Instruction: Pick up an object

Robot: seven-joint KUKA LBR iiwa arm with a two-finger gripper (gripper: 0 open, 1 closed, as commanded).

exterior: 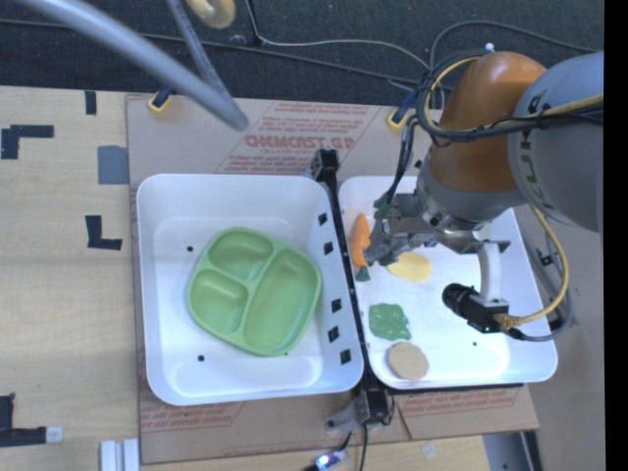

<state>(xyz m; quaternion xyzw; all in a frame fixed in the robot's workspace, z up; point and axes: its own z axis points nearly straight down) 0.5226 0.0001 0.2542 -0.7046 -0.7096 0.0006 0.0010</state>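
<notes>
The right bin (530, 361) holds an orange carrot-like piece (360, 235) against its left wall, a pale yellow piece (411, 267), a green leafy piece (389, 321) and a tan round piece (407, 361). My gripper (394, 246) hangs low over the bin's upper left part, right between the orange piece and the yellow piece. Its fingers are dark and blurred against the wrist, and I see nothing clearly held between them.
The left bin (162, 204) holds a green divided plate (255, 289). A black divider (339, 263) runs between the bins. The arm's grey and orange body (491, 126) covers the right bin's upper right. A black cable fitting (473, 307) hangs over the bin's middle right.
</notes>
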